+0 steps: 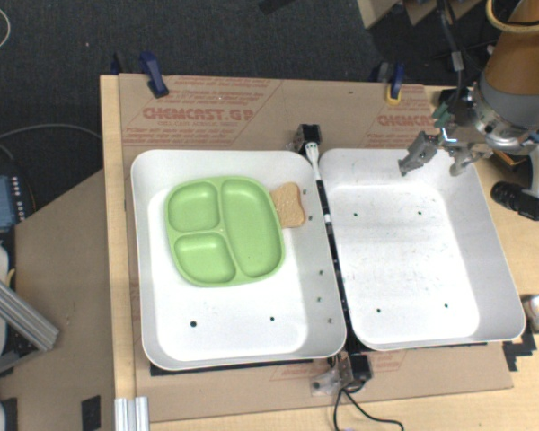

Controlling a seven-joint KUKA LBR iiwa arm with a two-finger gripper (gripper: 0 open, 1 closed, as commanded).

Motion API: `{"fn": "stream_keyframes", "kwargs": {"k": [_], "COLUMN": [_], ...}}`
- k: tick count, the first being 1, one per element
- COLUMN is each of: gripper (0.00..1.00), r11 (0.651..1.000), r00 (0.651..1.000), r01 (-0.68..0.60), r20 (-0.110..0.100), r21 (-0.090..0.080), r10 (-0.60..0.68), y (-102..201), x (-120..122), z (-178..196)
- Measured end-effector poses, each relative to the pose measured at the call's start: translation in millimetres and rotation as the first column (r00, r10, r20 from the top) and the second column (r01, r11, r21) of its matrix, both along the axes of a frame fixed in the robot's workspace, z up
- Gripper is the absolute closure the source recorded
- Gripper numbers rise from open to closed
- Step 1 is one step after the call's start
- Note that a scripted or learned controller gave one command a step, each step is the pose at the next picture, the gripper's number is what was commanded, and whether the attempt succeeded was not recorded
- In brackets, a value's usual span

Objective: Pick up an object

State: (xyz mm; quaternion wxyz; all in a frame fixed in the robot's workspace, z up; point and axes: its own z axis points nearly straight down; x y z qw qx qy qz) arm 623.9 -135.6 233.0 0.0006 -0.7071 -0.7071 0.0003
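Note:
A green three-compartment plate (225, 232) lies in the left bin (162, 321). A tan, toast-like piece (289, 205) leans against the plate's right rim, near the bin's upper right corner. My gripper (438, 153) hangs over the far right corner of the right bin (413, 259), well away from both objects. Its two fingers (417, 155) are spread apart, and nothing sits between them.
The two white bins sit side by side on a cardboard-covered bench (251, 106), held by blue clamps (153, 74) at the back edge. The arm's grey and orange wrist (516, 70) enters from the upper right. Cables run below the front edge.

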Motion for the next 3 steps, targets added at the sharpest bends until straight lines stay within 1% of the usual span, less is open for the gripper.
{"fn": "stream_keyframes", "kwargs": {"k": [1, 2, 3], "gripper": [0.0, 0.0, 0.0], "r11": [1.0, 1.0, 1.0], "r00": [1.0, 1.0, 1.0], "r01": [-0.004, -0.002, 0.007], "r20": [0.015, 0.024, 0.001], "r21": [-0.002, -0.004, -0.001], "r10": [0.004, 0.002, -0.007], "y": [27.3, 39.9, -1.8], "x": [-36.3, -54.7, -136.7], "z": [113.1, 310.0, 304.0]}}
